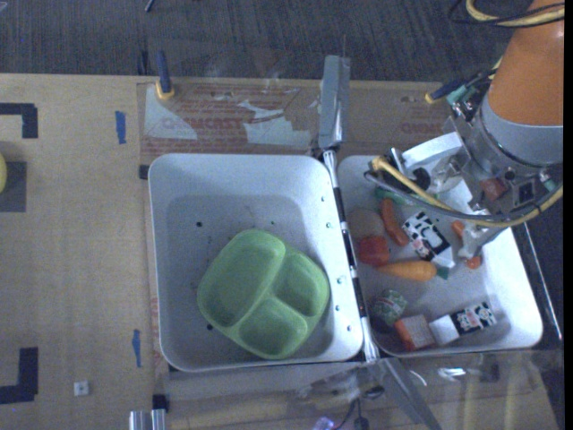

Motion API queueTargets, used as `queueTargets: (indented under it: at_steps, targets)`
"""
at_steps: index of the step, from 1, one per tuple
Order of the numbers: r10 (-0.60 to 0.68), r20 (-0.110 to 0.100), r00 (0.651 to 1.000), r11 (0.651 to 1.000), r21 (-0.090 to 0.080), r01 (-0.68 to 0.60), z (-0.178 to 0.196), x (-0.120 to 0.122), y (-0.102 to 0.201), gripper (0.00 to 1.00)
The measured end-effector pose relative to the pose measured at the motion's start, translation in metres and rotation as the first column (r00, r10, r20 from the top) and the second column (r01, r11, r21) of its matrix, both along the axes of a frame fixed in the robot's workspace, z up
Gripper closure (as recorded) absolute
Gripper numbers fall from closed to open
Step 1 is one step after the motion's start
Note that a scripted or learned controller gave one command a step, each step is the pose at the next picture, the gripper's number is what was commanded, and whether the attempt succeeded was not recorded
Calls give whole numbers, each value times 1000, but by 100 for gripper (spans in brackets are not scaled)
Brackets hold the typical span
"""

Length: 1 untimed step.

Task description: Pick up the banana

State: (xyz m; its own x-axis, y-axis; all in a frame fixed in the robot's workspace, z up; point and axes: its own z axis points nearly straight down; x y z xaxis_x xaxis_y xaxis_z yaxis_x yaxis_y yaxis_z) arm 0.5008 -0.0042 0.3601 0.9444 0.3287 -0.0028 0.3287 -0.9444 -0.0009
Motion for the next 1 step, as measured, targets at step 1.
queueTargets:
  at_steps: [1]
  targets:
    - [-134, -1, 991, 991, 0, 134, -152, -11, 44, 0]
